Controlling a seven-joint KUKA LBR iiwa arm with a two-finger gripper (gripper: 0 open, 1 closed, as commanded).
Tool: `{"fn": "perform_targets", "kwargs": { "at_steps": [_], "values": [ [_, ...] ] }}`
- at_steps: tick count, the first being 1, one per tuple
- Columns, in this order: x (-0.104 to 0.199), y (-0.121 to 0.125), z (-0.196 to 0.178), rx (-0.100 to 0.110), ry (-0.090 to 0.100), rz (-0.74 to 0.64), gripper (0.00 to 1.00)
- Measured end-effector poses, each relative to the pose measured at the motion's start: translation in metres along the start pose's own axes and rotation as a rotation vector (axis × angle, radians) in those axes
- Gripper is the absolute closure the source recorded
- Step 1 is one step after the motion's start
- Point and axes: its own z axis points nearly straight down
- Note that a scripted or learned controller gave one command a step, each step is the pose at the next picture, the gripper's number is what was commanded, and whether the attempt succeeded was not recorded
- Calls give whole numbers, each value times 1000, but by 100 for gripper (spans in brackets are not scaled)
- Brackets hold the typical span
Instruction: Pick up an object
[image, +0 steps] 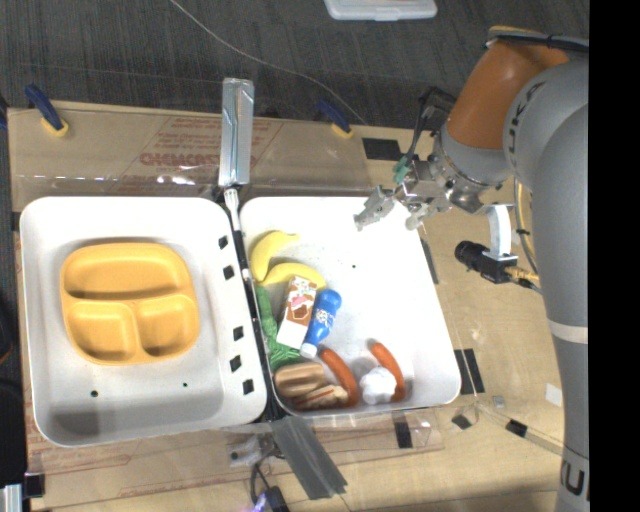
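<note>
The right bin (420, 300) holds several toy foods along its left and near sides. Two yellow bananas (272, 252) lie at the top of the pile, with a brown and white carton (298, 310) and a blue and white bottle (322, 320) below them. Two orange sausages (338, 367), a white ball (376, 386) and a bread slice (305, 385) sit in the near corner. My gripper (392, 212) hovers over the bin's far right corner, open, with nothing between its fingers, well to the right of the bananas.
The left bin (40, 400) holds a yellow divided tray (128, 300). A metal clamp bar (236, 130) stands at the far end of the wall between the bins. A green item (267, 318) lies against the right bin's left wall.
</note>
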Motion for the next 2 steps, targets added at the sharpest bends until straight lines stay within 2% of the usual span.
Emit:
{"fn": "perform_targets", "kwargs": {
  "at_steps": [1,2],
  "values": [
    [77,-65,83,8,3,57,0],
    [74,-93,120,-44,-7,-288,0]
  ]
}}
